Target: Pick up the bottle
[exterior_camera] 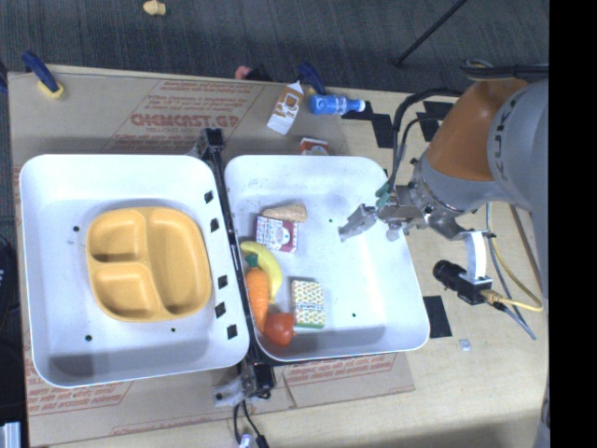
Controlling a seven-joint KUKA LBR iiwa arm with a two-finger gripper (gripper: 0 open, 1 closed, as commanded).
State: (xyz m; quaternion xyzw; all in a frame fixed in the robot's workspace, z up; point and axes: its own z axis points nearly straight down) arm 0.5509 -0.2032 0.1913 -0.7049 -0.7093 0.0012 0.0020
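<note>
A small blue bottle (334,105) lies on its side on the bench behind the right bin (392,287), outside both bins. My gripper (376,227) hangs over the right half of the right bin, well in front of the bottle and slightly to its right. Its fingers (354,223) stand apart and nothing is between them, so it is open. The grey arm with the orange band (466,138) reaches in from the right.
The right bin's left side holds a bread wedge (284,213), a red carton (277,235), a banana (265,261), a carrot (257,293), a red fruit (278,328) and a patterned box (309,303). A yellow divided plate (147,260) sits in the left bin. A small carton (285,107) lies near the bottle.
</note>
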